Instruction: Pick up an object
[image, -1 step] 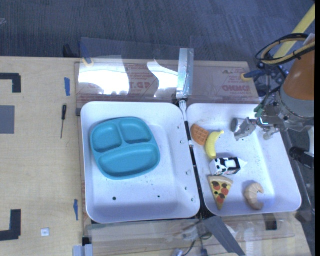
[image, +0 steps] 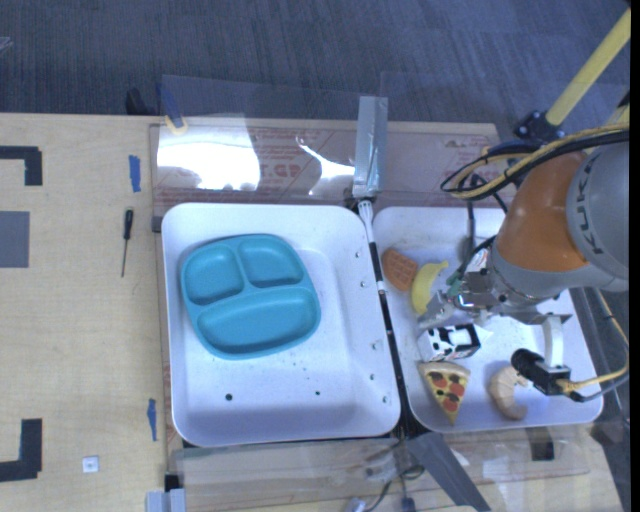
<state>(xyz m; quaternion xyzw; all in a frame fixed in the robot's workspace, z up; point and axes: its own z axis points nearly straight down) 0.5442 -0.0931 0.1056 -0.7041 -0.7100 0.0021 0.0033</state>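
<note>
The right bin (image: 590, 405) holds several toy items. An orange ridged piece (image: 400, 266) lies at its left side, with a yellow banana-like piece (image: 428, 284) beside it. A black-and-white toy (image: 450, 342) lies lower down, and a pizza slice (image: 446, 387) rests near the front wall. A beige rounded piece (image: 506, 393) sits to the right of the pizza. My gripper (image: 457, 302) hangs low in this bin, just right of the yellow piece and just above the black-and-white toy. Nothing is visibly held in it.
The left bin (image: 340, 390) holds a blue divided plate (image: 250, 293). A raised divider (image: 385, 320) separates the two bins. A screwdriver (image: 126, 238) lies on the wooden bench at the left. The grey and orange arm (image: 545, 225) covers the right bin's back right part.
</note>
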